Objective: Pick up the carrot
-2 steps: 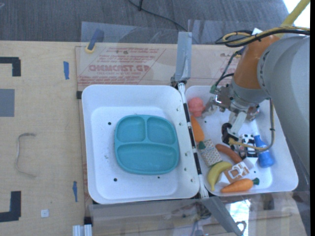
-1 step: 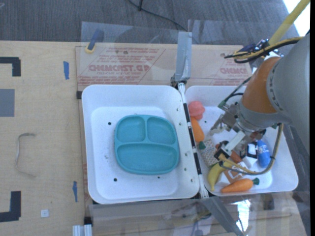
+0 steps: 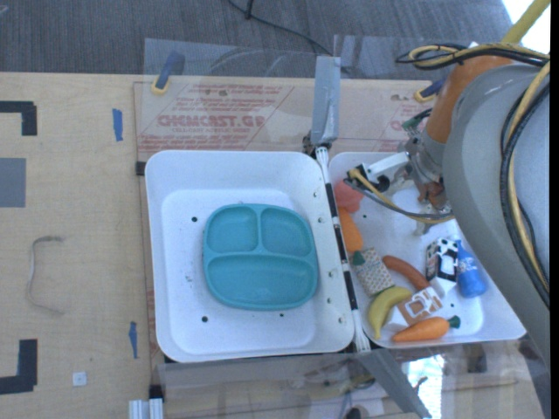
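Note:
The carrot [image 3: 424, 328], orange with a green stem end, lies flat near the front edge of the right bin [image 3: 498, 321]. A second orange, carrot-like piece [image 3: 351, 231] rests against that bin's left wall. My gripper [image 3: 430, 201] hangs over the back half of the right bin, under the grey arm and its orange band [image 3: 450, 103]. It is well behind the carrot and apart from it. The arm's bulk hides much of the gripper.
The right bin also holds a banana [image 3: 384, 308], a reddish sausage [image 3: 406, 271], a red piece [image 3: 348, 196], a blue bottle [image 3: 471, 278], a black-and-white object [image 3: 445, 258] and a mesh-patterned piece [image 3: 374, 273]. In the left bin [image 3: 175, 234] sits a teal divided plate [image 3: 259, 257].

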{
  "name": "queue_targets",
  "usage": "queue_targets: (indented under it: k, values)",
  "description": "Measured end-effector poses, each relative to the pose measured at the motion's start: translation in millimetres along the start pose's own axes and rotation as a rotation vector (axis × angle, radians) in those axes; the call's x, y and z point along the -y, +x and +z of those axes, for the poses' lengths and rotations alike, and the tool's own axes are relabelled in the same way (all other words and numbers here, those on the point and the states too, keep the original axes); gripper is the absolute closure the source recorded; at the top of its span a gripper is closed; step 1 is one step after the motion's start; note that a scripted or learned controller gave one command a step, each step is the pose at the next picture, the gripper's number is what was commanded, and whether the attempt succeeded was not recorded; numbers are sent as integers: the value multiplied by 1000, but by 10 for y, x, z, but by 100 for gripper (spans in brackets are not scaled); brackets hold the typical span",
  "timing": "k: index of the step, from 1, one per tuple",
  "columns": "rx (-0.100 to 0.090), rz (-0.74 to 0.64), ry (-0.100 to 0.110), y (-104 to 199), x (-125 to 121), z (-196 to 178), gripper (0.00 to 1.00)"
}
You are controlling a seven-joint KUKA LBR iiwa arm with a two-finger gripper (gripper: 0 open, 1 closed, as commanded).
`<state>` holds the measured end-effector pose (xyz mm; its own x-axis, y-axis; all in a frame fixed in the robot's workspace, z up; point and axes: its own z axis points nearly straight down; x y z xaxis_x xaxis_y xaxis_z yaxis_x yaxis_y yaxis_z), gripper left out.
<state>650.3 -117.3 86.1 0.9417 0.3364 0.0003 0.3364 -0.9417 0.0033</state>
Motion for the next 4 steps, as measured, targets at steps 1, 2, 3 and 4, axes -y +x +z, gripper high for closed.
queue_targets:
  k: [1, 2, 3, 4]
  values:
    - [2, -11, 2, 29, 34, -92, 100]
    - [3, -12, 3, 35, 50, -89, 0]
    - [9, -21, 11, -56, -432, -1, 0]
    - [4, 129, 10, -82, -519, 4, 0]
